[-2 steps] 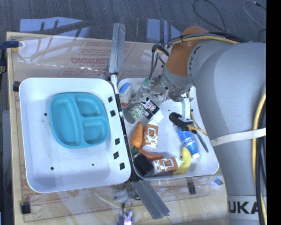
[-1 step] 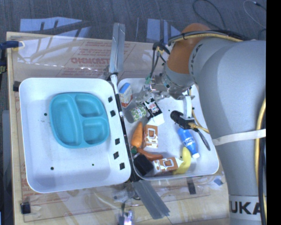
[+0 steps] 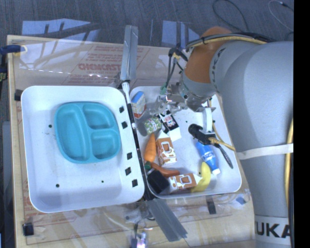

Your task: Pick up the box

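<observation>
Scanning order: left to right, every place given relative to the grey centre divider (image 3: 130, 138) between the 2 bins.
Left bin: shallow white plastic bin (image 3: 36, 154) left of the divider, its right wall against it.
Tray: turquoise plastic tray with 3 compartments (image 3: 88, 132), lying flat in the left bin, well left of the divider.
Right bin: shallow white plastic bin (image 3: 232, 174) right of the divider, crowded with small items.
Carton: small white and blue carton (image 3: 138, 104), just right of the divider at the far end of the right bin.
Can: small green-labelled can (image 3: 152, 124), just right of the divider, below the carton.
Carrot: orange carrot-shaped toy (image 3: 150, 149), just right of the divider, touching the box's left edge.
Box: orange and white cardboard box (image 3: 166, 151), the task's thing, lying in the middle of the right bin, a little right of the divider, free of the gripper.
Second box: similar orange and white cardboard box (image 3: 183, 181), near the front wall, right of the divider.
Banana: yellow banana toy (image 3: 204, 177), right of the second box, touching it.
Tube: blue and white tube (image 3: 208, 156), further right of the divider, above the banana.
Gripper: 2-finger gripper (image 3: 168, 106), low over the far part of the right bin, right of the carton; whether it is apart or together cannot be told.
Arm: grey arm with an orange band (image 3: 204, 61), furthest right of the divider.
</observation>
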Motion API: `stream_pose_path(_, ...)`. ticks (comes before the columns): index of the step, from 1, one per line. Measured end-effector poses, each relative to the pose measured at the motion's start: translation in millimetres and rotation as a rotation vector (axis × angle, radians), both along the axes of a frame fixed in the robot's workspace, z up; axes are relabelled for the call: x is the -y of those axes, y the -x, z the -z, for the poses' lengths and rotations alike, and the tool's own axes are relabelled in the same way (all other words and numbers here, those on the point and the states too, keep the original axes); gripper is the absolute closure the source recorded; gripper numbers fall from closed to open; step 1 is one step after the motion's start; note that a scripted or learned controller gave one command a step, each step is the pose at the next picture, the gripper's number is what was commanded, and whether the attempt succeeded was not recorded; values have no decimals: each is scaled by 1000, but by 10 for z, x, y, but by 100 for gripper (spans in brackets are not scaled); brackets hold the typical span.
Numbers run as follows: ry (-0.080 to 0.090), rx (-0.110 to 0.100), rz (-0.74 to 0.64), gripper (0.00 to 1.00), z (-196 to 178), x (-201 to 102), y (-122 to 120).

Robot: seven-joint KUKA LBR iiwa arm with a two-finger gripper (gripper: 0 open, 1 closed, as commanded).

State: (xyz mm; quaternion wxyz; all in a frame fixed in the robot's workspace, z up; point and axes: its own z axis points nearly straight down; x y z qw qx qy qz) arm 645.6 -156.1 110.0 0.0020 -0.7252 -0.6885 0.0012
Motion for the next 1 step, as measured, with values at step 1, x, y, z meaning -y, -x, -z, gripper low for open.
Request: stream_pose_path(1, 1, 3, -100, 100, -1563, -641, 97)
